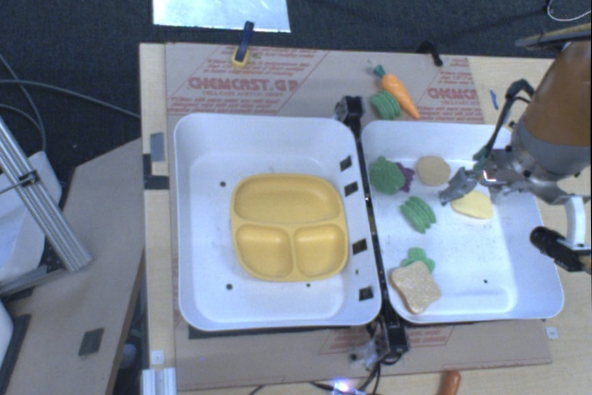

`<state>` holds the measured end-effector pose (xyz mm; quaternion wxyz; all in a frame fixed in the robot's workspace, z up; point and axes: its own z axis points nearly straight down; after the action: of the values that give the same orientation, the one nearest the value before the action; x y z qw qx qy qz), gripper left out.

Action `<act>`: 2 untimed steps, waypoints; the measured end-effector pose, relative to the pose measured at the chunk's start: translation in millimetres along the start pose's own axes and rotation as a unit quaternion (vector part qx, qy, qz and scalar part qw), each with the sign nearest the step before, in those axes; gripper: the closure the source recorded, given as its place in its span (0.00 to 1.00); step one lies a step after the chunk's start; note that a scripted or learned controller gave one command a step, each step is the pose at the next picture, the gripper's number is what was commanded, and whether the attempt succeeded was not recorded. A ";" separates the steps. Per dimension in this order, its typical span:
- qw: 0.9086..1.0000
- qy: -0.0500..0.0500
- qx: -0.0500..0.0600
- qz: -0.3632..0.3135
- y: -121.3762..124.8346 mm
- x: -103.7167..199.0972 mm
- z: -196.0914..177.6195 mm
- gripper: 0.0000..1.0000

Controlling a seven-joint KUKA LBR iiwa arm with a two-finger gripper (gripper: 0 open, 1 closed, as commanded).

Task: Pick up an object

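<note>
Dark carpet surrounds the cardboard-topped worktop (277,74), where two shallow white bins sit side by side: the left bin (199,199) carries a glossy yellow divided plate (289,227), the right bin (527,287) a scatter of toy food. Hovering over the right bin's far half, the pincer (469,183) has its dark fingers (455,192) slightly parted with nothing between them. A flat pale-yellow wedge (475,207) lies just beside and below its tip, long axis across the bin; a tan round disc (432,169) sits just to its left.

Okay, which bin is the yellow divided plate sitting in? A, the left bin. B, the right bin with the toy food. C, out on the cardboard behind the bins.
A: the yellow divided plate lies flat in the middle of the left bin, while the toy bread slice and other toy foods lie in the right bin.
</note>
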<state>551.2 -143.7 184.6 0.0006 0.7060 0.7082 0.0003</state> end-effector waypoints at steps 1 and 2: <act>1.000 0.002 0.004 0.003 -68.5 -8.7 105.1 0.00; 1.000 -0.002 -0.001 0.003 -65.1 -66.4 99.5 0.00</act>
<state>486.4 -210.4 85.0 0.0025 0.7083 0.7059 -0.0004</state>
